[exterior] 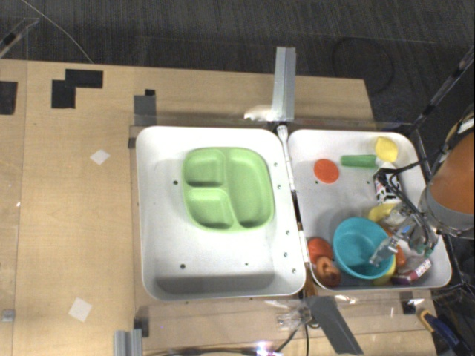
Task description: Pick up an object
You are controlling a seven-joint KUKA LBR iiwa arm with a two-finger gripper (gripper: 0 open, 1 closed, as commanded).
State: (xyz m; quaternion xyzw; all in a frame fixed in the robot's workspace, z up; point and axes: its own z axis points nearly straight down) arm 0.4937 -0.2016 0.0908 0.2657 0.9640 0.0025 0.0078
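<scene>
My gripper (384,253) reaches in from the right and hangs low over the right rim of a blue bowl (358,248) in the right bin (343,193). The bin also holds an orange disc (326,170), a green stick (358,161), a yellow piece (386,149) at the back, another yellow item (381,212) beside the wrist, and red and brown items (323,259) left of the bowl. Small coloured things (413,271) lie partly hidden under the wrist.
The left bin (159,221) holds a green divided plate (226,188). A metal post (284,84) stands behind the seam between the bins. The arm's orange band (453,184) and black cables (401,173) hang over the right bin's far right side.
</scene>
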